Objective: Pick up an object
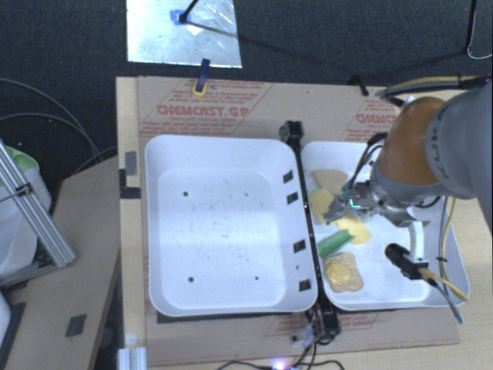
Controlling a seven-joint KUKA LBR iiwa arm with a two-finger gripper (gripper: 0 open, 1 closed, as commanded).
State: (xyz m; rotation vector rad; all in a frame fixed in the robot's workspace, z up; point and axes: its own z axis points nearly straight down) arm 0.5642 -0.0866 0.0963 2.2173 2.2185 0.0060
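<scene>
1. Evidently the pick is under way but unfinished: the gripper (339, 210) sits low in the right bin (454, 272), among the objects at its left side.
2. Jaw state cannot be told; the wrist hides the tips, and nothing is seen held.
3. Candidate objects lie close by: a green piece (333, 243) just below the gripper, a yellow piece (320, 201) beside it, a beige piece (330, 179) above, a tan lump (343, 271) further down.
4. Remaining, by judgement: secure one object, lift clear.
5. The left bin (223, 222) adjoins; both rest on a cardboard sheet (223, 106) over dark floor.
</scene>
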